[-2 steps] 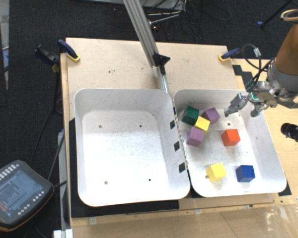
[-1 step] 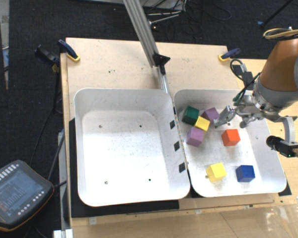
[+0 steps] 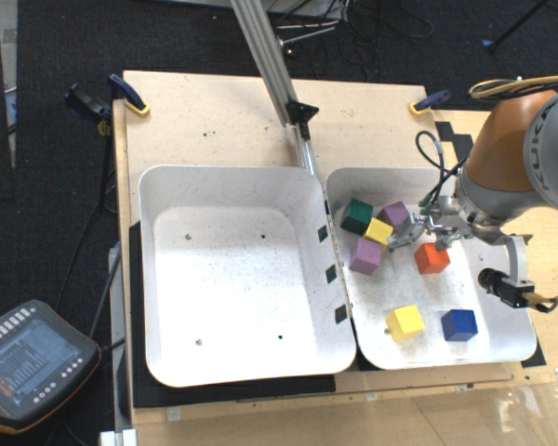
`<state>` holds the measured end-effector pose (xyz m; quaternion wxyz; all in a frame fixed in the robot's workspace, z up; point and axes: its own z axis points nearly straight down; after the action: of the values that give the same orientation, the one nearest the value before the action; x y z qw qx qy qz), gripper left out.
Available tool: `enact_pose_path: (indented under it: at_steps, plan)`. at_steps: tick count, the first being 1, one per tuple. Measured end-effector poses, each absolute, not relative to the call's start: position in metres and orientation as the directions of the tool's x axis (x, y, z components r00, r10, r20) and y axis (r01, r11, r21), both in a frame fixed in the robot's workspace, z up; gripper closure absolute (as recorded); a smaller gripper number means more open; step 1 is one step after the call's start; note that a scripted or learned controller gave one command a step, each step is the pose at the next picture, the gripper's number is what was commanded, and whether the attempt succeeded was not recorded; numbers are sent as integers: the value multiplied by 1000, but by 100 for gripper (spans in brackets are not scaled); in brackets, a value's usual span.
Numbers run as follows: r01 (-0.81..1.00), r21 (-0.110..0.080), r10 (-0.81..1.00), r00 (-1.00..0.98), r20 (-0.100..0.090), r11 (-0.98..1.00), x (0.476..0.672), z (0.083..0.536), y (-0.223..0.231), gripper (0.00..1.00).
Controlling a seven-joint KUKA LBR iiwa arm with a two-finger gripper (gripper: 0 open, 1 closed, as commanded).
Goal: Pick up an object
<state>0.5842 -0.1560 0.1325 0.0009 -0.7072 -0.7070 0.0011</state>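
Two-finger metal gripper (image 3: 417, 234) low in the right white plastic bin (image 3: 502, 351), between small orange cube (image 3: 431, 257) and yellow cube (image 3: 378, 230). Finger state impossible to tell. Likely to nudge crowded purple cube (image 3: 365, 255) or close on nothing.

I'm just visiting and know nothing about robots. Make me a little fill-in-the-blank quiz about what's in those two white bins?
1. All the coloured blocks lie in the ____ bin.
2. The block nearest the claw is ____ in colour.
3. The blue block lies to the right of a ____ block.
4. The number of purple blocks is ____.

Missing words: right; orange; yellow; two
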Motion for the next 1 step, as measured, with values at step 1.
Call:
enact_pose_path:
  at_steps: [1]
  plan:
    - [1000,22,1000,0,-8,0,590,123,-158,0]
